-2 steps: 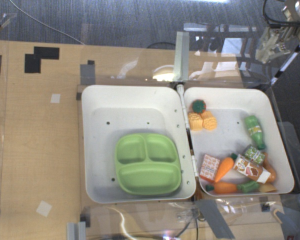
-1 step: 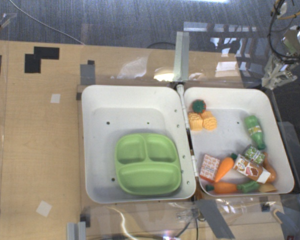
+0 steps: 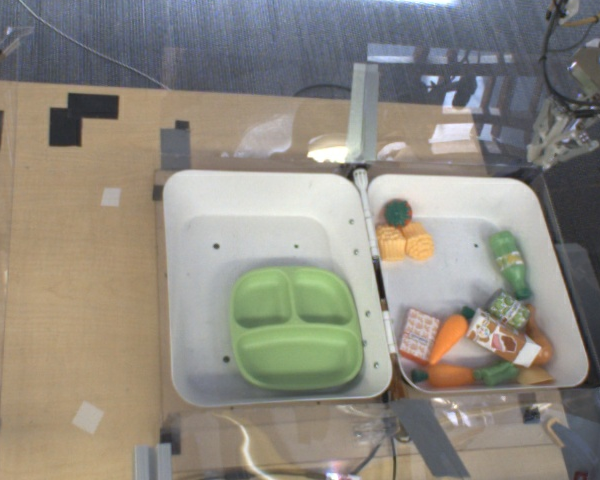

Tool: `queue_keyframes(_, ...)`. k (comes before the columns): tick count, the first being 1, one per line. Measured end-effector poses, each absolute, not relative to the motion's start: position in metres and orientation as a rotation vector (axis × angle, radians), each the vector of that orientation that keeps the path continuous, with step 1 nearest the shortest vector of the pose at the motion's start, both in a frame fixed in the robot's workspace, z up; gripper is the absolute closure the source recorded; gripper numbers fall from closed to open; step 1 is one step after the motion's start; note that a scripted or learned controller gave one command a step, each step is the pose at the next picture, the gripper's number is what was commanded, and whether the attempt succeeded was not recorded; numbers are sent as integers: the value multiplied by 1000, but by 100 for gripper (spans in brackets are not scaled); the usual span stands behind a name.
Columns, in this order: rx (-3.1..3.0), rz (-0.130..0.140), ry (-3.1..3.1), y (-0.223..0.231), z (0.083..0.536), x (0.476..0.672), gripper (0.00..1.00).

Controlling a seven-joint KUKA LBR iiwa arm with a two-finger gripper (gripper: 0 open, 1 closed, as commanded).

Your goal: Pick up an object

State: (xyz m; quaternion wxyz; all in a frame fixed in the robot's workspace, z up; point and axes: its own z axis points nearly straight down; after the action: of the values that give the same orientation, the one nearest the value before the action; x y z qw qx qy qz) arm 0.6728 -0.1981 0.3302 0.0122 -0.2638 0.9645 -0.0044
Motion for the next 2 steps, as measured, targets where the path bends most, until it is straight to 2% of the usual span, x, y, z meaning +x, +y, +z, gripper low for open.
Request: queue_keyframes(2,-816,-27,2983,-196,360,677,100)
